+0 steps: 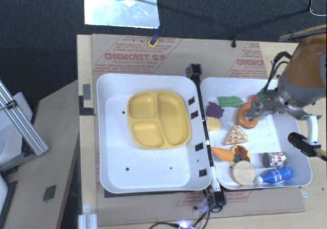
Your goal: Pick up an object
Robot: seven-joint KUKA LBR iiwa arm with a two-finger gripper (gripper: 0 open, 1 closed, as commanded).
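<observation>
One fixed camera, high above the bench, looking down at a slant.

It takes in both bins whole — left bin, right bin — with dark floor beyond the far edge; the arm enters from the right.

Desk: two bins side by side. Left bin: divided plate at centre. Right bin: pea pod at 12 o'clock; pizza slice at centre; cookie, bottle, can along 6 o'clock edge.
</observation>
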